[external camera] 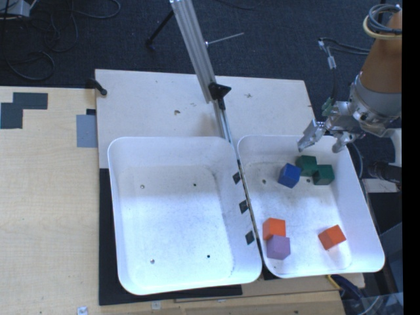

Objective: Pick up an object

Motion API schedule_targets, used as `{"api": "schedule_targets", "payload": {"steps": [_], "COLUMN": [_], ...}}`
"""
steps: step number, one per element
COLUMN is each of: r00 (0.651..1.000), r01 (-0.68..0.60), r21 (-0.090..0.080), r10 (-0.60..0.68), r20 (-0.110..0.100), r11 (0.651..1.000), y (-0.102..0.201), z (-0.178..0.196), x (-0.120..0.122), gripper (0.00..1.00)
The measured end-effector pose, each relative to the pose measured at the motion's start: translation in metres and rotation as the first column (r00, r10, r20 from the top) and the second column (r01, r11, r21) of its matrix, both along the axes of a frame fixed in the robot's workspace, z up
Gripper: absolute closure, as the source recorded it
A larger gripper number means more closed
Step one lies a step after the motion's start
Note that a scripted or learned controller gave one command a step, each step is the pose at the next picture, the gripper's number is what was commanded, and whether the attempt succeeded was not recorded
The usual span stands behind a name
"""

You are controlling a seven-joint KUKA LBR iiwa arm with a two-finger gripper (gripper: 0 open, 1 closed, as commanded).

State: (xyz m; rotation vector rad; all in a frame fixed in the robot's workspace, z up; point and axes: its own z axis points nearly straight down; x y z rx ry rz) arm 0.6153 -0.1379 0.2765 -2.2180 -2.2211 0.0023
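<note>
The right bin (367, 241) holds a blue cube (289, 174), a dark green block (315, 168), an orange cube (274, 228), a purple cube (278, 247) and a second orange cube (332, 237). My gripper (324, 138) hangs over the bin's far right corner, just above and behind the green block. Its two fingers are spread apart with nothing between them. The grey arm with its orange band rises to the right of it.
The left bin (125, 176) lies beside the right one, split from it by a shared rim with black clips. A slanted aluminium rail (197, 51) stands behind the bins. Cables lie on the dark floor at the back.
</note>
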Motion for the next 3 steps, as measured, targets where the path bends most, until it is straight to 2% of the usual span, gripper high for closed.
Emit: {"api": "schedule_targets", "payload": {"steps": [1, 2, 3], "r00": [1.0, 1.0, 1.0], "r01": [-0.002, 0.0, 0.003], "r21": [-0.003, 0.001, -0.002], "r10": [0.002, 0.0, -0.003], "r20": [0.011, -0.007, 0.007], "r11": [1.0, 1.0, 1.0], "y": [-0.007, 0.012, 0.008], "z": [0.079, -0.045, 0.016], "x": [0.037, 0.052, 0.043], "gripper": [0.0, 0.0, 0.0]}}
